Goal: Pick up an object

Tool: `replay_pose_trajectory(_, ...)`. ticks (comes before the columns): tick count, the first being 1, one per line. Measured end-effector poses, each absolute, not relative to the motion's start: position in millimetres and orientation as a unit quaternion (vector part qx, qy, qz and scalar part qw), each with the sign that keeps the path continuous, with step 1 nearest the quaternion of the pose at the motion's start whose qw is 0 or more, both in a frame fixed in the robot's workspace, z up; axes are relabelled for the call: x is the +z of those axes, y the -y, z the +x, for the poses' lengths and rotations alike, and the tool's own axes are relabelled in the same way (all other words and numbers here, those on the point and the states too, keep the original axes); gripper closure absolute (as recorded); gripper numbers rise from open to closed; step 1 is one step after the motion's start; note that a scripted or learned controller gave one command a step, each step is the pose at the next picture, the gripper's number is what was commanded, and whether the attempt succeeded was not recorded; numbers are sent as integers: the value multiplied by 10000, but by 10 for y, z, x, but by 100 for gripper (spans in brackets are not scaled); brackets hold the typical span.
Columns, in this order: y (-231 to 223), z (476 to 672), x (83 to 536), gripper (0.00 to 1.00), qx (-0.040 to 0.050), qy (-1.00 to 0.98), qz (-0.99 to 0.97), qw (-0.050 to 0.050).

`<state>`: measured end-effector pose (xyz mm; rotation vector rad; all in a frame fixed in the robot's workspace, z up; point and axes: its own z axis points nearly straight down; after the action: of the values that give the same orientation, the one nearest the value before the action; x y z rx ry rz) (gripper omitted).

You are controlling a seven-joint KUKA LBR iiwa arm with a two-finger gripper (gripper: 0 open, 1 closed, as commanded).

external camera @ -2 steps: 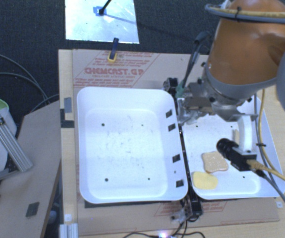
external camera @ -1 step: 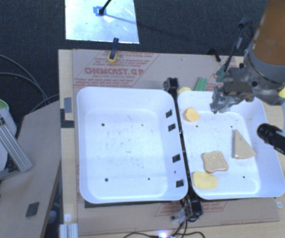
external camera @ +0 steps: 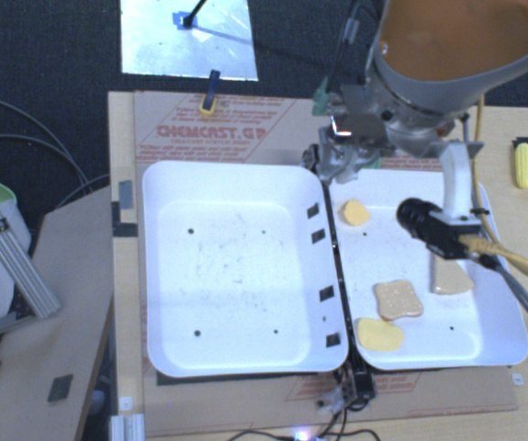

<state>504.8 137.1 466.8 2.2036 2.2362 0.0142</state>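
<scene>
**A:** Closest to the lens is the arm (external camera: 466, 16), its orange band wide across the top right corner. Where does the hand sit?

**B:** Below that band. The hand (external camera: 339, 162) is low over the far rim, right where the two bins meet. Whether it is wide or narrow I cannot tell from this angle.

**A:** And the things it could pick?

**B:** All four lie in the right bin (external camera: 495, 340). A small yellow chunk (external camera: 355, 213) lies nearest the hand, close to the bin's far left corner. Toward the near side a tan square (external camera: 398, 299), rather like toast, lies flat. Just beside it, nearer the front rim, lies a flat yellow piece (external camera: 379, 335). I cannot tell whether those two touch. A pale tan piece (external camera: 454, 284) lies right of the square, partly hidden by the robot's own fittings.

**A:** Around them?

**B:** The left bin (external camera: 218, 265) is white with faint scuffs, and black clips (external camera: 319, 237) line the shared rim. Both bins rest on a cardboard sheet (external camera: 208, 131) with red lettering, on the counter (external camera: 498, 159). A yellow cob-like thing (external camera: 523, 165) lies on the counter, right of the bins. A blue and yellow thing (external camera: 210, 95) sits at the cardboard's far edge. Beyond it, a metal plate (external camera: 187, 26) lies on dark flooring.
</scene>
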Motion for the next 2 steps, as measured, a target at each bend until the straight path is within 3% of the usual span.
replay_pose_trajectory(1, -1154, 5320, 2007, 100, -64, -7067, 7074, -36)
replay_pose_trajectory(2, -986, 5515, 2989, 100, 42, -7068, 7074, 33)
